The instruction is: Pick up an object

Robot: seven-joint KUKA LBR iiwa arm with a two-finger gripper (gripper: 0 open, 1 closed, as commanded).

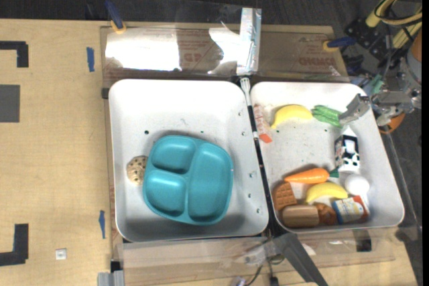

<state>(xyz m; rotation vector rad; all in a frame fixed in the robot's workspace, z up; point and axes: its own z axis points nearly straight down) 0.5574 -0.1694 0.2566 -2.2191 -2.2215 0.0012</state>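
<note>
My gripper reaches in from the right over the back right corner of the right bin. Its tip is right next to the right end of a green toy vegetable, which lies beside a yellow banana at the back of that bin. I see nothing lifted off the bin floor. Just in front of the gripper stands a small black-and-white cow-patterned bottle.
The right bin's front holds a carrot, a second banana, a waffle, a brown bread roll, a white egg and a small can. The left bin has a teal divided plate and a cookie.
</note>
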